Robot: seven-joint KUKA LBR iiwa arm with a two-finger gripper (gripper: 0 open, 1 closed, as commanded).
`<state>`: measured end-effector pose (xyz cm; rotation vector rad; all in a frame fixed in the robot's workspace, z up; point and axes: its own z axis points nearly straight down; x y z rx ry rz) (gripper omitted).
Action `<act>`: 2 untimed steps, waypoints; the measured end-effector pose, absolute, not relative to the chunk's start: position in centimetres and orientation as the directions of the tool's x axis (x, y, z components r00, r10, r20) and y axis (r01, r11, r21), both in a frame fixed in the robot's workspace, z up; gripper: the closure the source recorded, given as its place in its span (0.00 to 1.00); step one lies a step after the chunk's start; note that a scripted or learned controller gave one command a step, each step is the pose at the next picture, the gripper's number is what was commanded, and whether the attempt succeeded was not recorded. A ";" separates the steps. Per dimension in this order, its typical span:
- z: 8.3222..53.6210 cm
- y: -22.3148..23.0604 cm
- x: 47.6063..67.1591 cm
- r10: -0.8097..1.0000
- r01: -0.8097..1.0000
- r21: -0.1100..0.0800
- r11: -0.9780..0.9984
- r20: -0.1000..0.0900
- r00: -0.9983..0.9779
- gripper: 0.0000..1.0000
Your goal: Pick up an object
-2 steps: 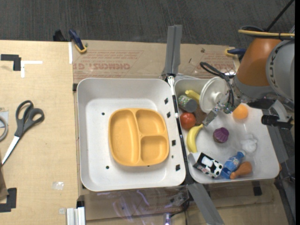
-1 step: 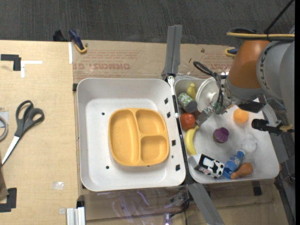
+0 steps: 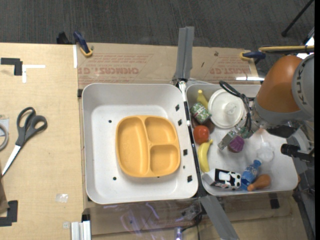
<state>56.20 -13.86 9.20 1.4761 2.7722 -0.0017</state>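
Reaching into the right bin (image 3: 280, 181), the gripper (image 3: 231, 138) sits just beside a purple object (image 3: 237, 144), its fingers' spread impossible to tell. A tomato (image 3: 201, 133) and banana (image 3: 203, 155) lie left of that purple object.

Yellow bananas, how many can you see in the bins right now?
2. One banana lies along the right bin's left wall, below the red tomato. The other banana is near that bin's top left corner, partly behind a green object. The arm may hide more.
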 end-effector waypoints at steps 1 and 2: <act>10.1 -13.9 56.3 0.829 0.829 0.000 0.559 -0.003 -0.559 1.00; 25.1 -6.8 61.0 0.831 0.831 0.001 0.556 -0.003 -0.556 1.00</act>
